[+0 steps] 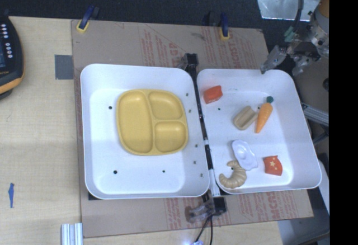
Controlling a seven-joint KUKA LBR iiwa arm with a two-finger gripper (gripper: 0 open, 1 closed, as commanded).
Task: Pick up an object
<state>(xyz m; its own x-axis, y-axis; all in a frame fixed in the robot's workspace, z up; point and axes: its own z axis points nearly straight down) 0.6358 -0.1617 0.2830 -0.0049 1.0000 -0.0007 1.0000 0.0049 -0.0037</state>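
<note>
The right bin (291,84) holds several toy foods: an orange-red block (212,94) at its far left, a tan bread roll (244,117) beside a carrot (263,117) in the middle, a white piece (244,154), a beige croissant (233,175) at the near edge and a red wedge (273,165) at the near right. My gripper (283,62) hangs over the bin's far right corner, away from every object. Its two dark fingers are spread open with nothing between them.
The left bin (98,143) carries a yellow divided plate (151,121). Blue and yellow clamps (224,27) pin the cardboard underlay at the far edge. A pendant (8,59) lies at the far left of the bench.
</note>
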